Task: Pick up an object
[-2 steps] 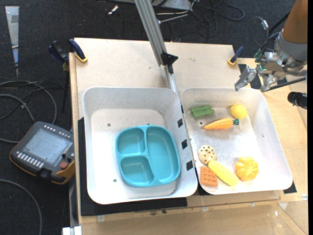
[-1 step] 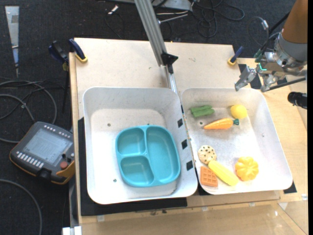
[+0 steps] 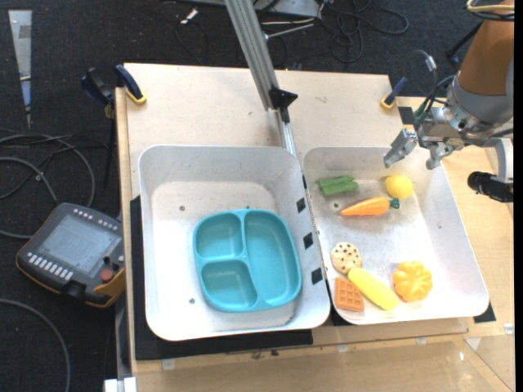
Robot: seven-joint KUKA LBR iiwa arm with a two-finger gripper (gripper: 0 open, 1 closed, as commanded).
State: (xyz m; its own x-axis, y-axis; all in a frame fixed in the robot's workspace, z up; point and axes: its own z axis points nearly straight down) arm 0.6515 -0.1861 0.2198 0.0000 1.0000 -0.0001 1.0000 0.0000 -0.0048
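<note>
My gripper (image 3: 417,155) hangs open over the far edge of the right bin (image 3: 458,235), its two fingers spread with nothing between them. Just below it lies a yellow lemon (image 3: 399,186). An orange carrot (image 3: 367,207) and a green pepper (image 3: 337,185) lie to the lemon's left. Nearer the front sit a chocolate-chip cookie (image 3: 346,257), a waffle (image 3: 349,295), a yellow banana-shaped piece (image 3: 373,288) and a yellow-orange pepper (image 3: 412,281).
The left bin (image 3: 163,219) holds a blue divided plate (image 3: 245,260). A slanted metal pole (image 3: 255,43) rises from the bench between the bins. Clamps sit at the bench's far corners. A teach pendant (image 3: 69,251) lies on the floor at left.
</note>
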